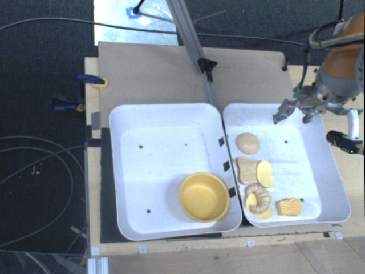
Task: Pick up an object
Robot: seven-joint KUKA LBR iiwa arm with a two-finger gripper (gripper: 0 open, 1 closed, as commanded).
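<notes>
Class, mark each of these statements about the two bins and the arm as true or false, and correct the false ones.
1. The yellow bowl sits in the left bin. True.
2. The gripper holds the round bun. False: the bun lies on the floor of the right bin, apart from the gripper, which is up at that bin's far edge with nothing between its fingers.
3. The croissant lies in the right bin. True.
4. The bowl is tipped on its side. False: it stands upright, its opening facing up.
5. The food items lie scattered across both bins. False: all are grouped in the right bin, toward its left and near side.
</notes>
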